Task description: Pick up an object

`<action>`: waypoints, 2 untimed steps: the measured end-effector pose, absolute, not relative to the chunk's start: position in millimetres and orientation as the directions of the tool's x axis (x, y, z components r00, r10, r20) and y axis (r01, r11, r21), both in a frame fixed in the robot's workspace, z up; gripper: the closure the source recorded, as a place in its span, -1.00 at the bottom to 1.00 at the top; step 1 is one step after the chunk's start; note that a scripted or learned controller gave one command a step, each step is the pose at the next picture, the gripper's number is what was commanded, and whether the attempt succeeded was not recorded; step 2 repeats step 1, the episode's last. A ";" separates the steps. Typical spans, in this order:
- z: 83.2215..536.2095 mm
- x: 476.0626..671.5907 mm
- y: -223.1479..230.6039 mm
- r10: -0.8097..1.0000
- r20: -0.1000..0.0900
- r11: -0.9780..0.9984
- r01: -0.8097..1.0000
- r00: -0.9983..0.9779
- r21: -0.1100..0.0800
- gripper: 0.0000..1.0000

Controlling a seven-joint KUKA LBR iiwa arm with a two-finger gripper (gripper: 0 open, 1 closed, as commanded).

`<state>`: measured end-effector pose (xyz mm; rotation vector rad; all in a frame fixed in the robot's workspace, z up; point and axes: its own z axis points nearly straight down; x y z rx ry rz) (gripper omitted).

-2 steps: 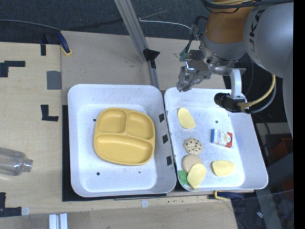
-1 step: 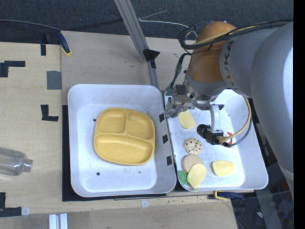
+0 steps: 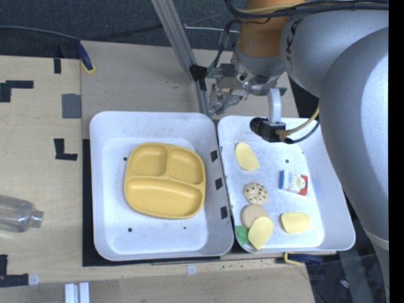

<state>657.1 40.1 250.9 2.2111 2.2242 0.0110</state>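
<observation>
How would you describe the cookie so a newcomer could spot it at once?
Find the right bin, the one that holds the small food items. The cookie lies left of centre in it, below a yellow oval piece and just above a beige one. It alone is round, tan and dotted with dark chips.

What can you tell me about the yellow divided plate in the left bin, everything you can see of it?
The yellow divided plate looks like matte moulded plastic, a rounded rectangle with raised ridges splitting it into three compartments: two smaller ones along its far side and one long one along its near side. It lies flat and right side up, turned slightly askew, near the middle of the left bin, resting on the bin floor. Nothing lies in its compartments, and nothing else touches it.
</observation>
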 end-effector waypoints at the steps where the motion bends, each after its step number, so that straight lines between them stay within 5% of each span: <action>1: 386.1 669.9 36.0 1.000 0.000 0.003 1.000 -0.003 0.008 1.00; 2: 386.1 669.9 36.0 1.000 0.000 0.003 1.000 -0.003 0.008 1.00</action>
